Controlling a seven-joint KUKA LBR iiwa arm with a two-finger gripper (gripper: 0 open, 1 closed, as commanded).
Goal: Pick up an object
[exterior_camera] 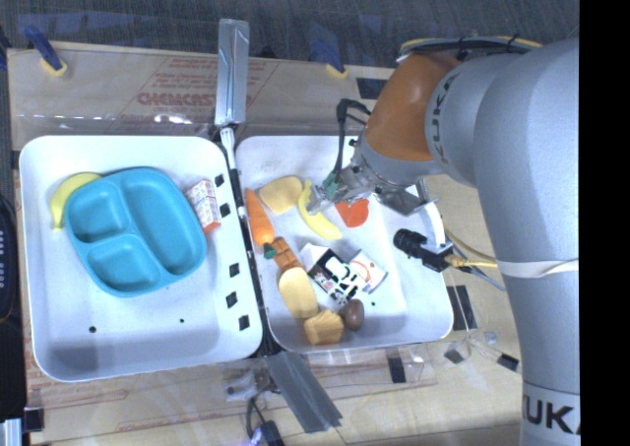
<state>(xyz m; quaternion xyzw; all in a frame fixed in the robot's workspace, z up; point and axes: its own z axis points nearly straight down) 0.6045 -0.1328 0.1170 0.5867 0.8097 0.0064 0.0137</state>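
My gripper (331, 191) is low over the right bin (418, 308), near its back middle, under the grey arm with the orange band (409, 114). It hangs right above a pale yellow banana-shaped piece (321, 223) and touches or nearly touches a red item (352, 212) at its right. A yellow bun-like piece (281, 194) lies just to its left. An orange carrot (259, 221) lies along the bin's left wall. Nothing can be seen lifted off the bin floor.
The right bin also holds a white and black packet (346, 277), a yellow pear shape (297, 292), a tan block (323, 329) and a small brown item (352, 314). The left bin (59, 336) holds a blue divided plate (138, 227), a banana (65, 193) and a small red-white box (204, 205).
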